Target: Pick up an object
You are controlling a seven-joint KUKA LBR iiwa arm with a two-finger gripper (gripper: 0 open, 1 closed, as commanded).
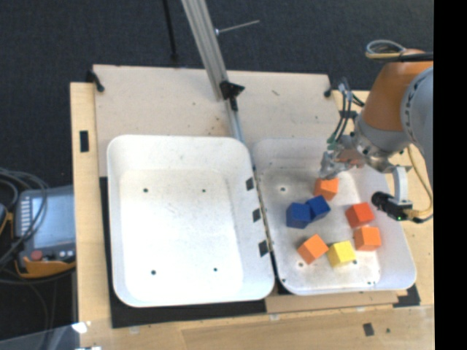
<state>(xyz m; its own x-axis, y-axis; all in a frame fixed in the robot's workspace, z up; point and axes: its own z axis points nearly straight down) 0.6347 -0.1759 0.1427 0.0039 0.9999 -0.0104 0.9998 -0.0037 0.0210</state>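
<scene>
Gripper (330, 168) above small orange cube (327, 188), tilted on edge; jaw state unclear

bench (292, 100) tan, flat | on it: L white bin (124, 159) + R white bin (394, 275), side by side, touching

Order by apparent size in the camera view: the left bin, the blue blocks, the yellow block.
1. left bin, by far the largest.
2. blue blocks, two touching cubes, together a bigger patch.
3. yellow block, smallest; about like one blue cube alone.
</scene>
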